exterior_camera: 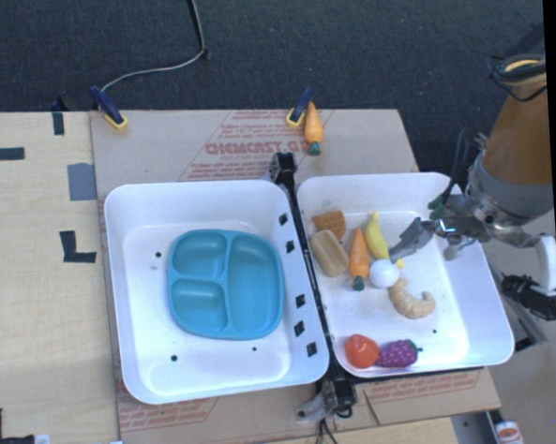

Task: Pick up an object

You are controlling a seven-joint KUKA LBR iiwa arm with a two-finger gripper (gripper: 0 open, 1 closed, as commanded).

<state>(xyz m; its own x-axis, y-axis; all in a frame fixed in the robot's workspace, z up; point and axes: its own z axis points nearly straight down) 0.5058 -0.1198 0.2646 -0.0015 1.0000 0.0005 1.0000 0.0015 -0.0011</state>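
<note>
- Far left of fingers: blue divided tray [226,283] in left bin [131,272].
- Left, near: bread pieces [329,244], carrot [357,250], banana [376,235].
- Just below-left: white egg [384,274], croissant [412,301].
- Gripper [409,239] over right bin [473,336], finger gap unclear, nothing seen held.

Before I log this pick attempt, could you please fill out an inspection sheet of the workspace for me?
Surface: two white bins, left bin and right bin, on cardboard.
Job's things: right bin holds bread pieces, toy carrot, banana, white egg, croissant, tomato, purple grapes.
Clutter: blue divided tray in left bin; second carrot on the cardboard behind the bins.
Grippers: claw above the right bin near the banana, holding nothing visible.
Cables: white cable on the dark floor.
Surroundings: yellow-blue clamps.
</note>
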